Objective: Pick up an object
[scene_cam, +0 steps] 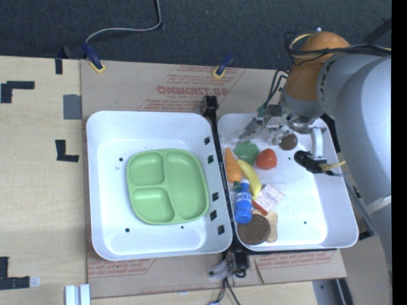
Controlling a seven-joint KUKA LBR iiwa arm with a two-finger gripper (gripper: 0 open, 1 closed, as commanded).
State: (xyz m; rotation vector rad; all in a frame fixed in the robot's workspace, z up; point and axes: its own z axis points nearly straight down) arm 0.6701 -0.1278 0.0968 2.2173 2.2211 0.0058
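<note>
Tomato (267,159) — the small red, round thing in the right bin (331,224) — looks like the nearest candidate for a pick, lying just below and left of the gripper (275,124), which hangs over the bin's upper part; whether that gripper is spread or closed I cannot tell from this slanted view, and nothing is visibly held. Judged by its look, the tomato is a light plastic toy, stiff and smooth, so it may roll or squirt out of a pinch; taking it across its widest middle, straight down from above, seems the safest hold. Just left of the tomato sits a green leafy piece (246,150), close enough that a finger could strike it on the way down. Below and left of the tomato lie an orange carrot (233,166) and a yellow banana (251,177), side by side and touching or nearly so, then a blue bottle (243,203) with a pale cap end, a small red-and-white packet (269,197), and, lowest, a dark brown round cookie (256,229) resting on a tan piece. Right of the tomato a small brown item (288,141) lies near the bin's upper wall — what it is I cannot say. Well left of the tomato, the left bin (108,138) holds a green divided plate (168,186) with three compartments.
</note>
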